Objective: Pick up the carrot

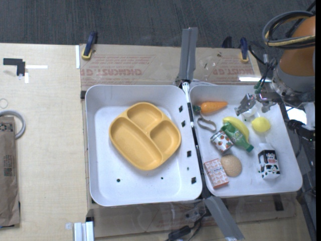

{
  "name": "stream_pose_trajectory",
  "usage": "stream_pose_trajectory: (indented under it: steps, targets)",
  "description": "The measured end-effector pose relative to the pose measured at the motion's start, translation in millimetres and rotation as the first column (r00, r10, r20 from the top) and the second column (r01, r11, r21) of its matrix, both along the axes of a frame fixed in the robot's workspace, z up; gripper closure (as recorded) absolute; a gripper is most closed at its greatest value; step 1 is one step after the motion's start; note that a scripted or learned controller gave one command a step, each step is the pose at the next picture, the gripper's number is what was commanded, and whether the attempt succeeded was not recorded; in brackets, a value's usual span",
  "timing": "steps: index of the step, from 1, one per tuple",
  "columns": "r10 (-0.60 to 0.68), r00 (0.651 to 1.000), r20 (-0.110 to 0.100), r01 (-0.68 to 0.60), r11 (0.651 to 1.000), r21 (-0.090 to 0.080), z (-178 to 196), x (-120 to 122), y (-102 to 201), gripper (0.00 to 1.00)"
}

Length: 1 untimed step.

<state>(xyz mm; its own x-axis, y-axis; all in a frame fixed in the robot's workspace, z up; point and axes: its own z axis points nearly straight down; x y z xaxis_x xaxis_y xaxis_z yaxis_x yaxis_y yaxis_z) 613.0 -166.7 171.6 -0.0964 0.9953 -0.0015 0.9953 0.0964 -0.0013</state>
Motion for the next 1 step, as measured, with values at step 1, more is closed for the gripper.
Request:
stream_pose_trajectory:
  steps: [1]
  targets:
    - [0.253,0.967,0.004,-0.253,0.967,-0.002,42.8,46.7,-21.5,0.00]
